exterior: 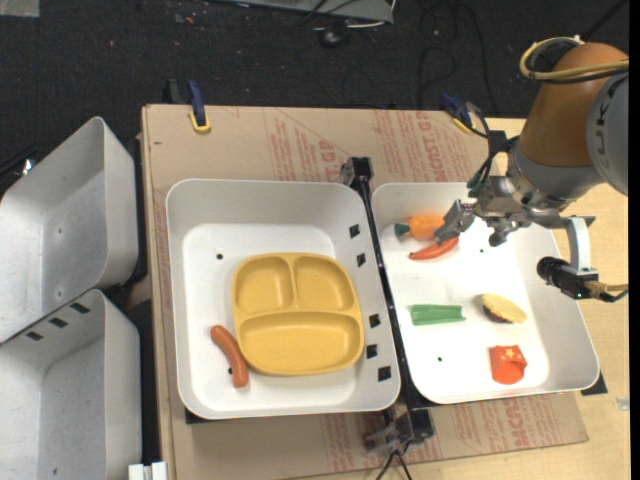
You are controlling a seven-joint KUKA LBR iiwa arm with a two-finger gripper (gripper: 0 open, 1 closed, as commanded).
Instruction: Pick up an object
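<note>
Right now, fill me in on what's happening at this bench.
A grey arm with an orange band reaches in from the right over the right bin. Its hand hangs at the bin's far end, just beside a red chili pepper and an orange carrot. Nothing is visibly gripped. Also in that bin lie a green piece, a yellow slice and a red piece. The left bin holds a yellow divided plate with a sausage beside it.
</note>
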